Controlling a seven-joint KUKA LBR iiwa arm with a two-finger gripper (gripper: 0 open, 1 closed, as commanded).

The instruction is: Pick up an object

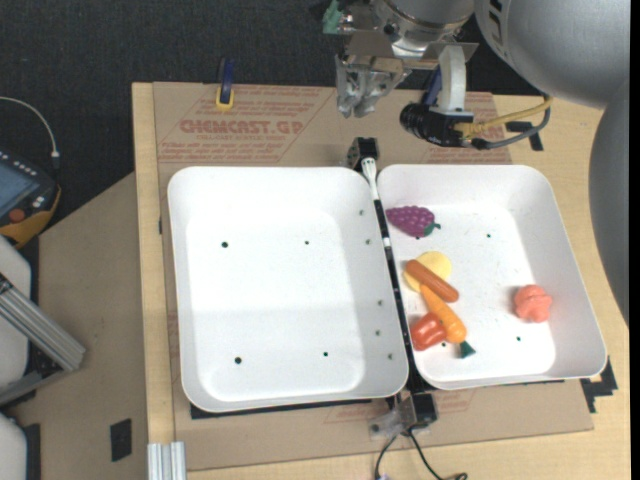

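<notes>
My gripper (360, 100) hangs high above the bench's back edge, behind the divide between the two bins, open with nothing between its fingers. The right bin (565, 230) holds several toy foods. A purple bunch of grapes (411, 220) lies near its back left. A yellow piece (436, 264), a red-orange sausage (431, 281), an orange carrot (448, 321) and a red pepper (425, 334) cluster along its left wall. A pink-orange peach (532, 303) sits alone at the right.
The left bin (200, 298) stands beside the right one, joined by a black-edged divide (383, 238). Both rest on a brown cardboard sheet (250, 118). A small blue and yellow clamp (226, 86) is at the sheet's back edge.
</notes>
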